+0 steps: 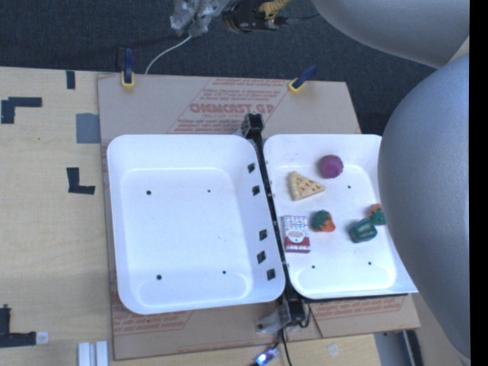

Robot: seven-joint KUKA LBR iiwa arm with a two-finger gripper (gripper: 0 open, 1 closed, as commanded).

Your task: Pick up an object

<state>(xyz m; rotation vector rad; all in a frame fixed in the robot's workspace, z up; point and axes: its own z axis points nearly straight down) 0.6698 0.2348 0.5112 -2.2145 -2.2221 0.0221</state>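
Observation:
Several small objects lie in the right bin (335, 280): a purple ball (330, 166), a tan pizza-slice toy (304, 185), a red and white packet (296, 233), a green and red strawberry-like toy (323, 220), a dark green piece (363, 231) and a small orange and green piece (377, 215). My gripper (198, 8) is at the top of the view, beyond the bench's far edge and well away from both bins. Nothing shows between its fingers. The grey arm (435, 166) covers the right bin's right edge.
The left bin (122, 166) sits beside the right one, with a black clip strip (263, 204) along their shared edge. Both rest on a cardboard sheet (229, 105) held by clamps (126, 73). A white cable (164, 56) runs near the gripper.

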